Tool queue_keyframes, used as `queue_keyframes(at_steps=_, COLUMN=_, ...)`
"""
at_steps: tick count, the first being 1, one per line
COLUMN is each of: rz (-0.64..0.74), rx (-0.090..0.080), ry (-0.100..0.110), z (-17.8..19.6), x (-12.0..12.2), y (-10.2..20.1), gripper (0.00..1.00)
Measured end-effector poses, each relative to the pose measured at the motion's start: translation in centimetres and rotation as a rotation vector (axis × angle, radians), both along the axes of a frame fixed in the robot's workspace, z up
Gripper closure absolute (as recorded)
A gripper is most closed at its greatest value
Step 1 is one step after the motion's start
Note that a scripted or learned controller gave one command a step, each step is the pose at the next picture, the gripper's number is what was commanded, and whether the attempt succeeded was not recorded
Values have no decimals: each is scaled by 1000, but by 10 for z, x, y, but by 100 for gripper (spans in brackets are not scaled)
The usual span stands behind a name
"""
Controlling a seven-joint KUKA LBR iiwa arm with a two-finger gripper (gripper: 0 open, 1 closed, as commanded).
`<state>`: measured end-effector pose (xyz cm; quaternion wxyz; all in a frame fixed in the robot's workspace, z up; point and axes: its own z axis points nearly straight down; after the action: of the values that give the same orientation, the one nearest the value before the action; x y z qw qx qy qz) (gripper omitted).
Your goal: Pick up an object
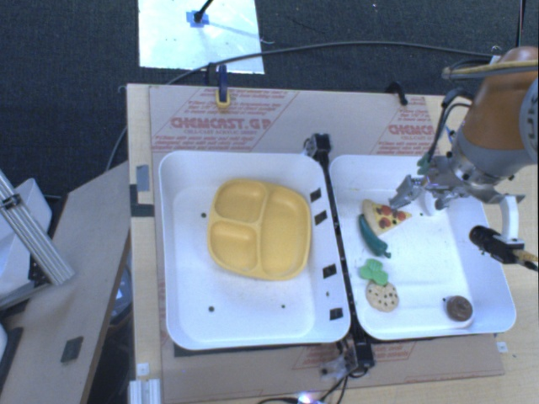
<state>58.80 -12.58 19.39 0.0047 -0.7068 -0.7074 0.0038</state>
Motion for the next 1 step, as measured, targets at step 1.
queue_keyframes(at_steps=1, rz=3, rx=-2, ry=-13, z=7, x=3, y=0, gripper=0)
